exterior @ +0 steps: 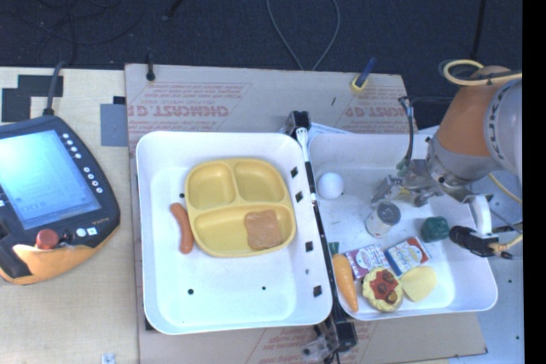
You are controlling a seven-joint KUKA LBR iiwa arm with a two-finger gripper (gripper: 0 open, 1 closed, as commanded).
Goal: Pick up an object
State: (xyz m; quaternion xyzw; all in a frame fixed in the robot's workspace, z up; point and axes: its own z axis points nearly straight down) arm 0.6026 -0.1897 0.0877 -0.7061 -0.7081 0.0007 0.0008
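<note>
My gripper (394,187) reaches down into the right bin (478,296) from the right, below the orange wrist band. Just beneath and left of it stands a small grey-white can (380,217), very close to the gripper, though I cannot make out contact. A white ball (330,184) lies to the left near the divider. A green piece (435,228) sits right of the can. At the front of the bin lie an orange carrot (345,281), a toy pizza (382,288), a yellow piece (419,283) and two small packets (387,257).
The left bin (162,286) holds a yellow divided plate (223,183) with a brown slice (264,228) in it and a sausage (182,227) beside it. A black divider (309,209) runs between the bins. A tablet (47,183) lies on the bench at the far left.
</note>
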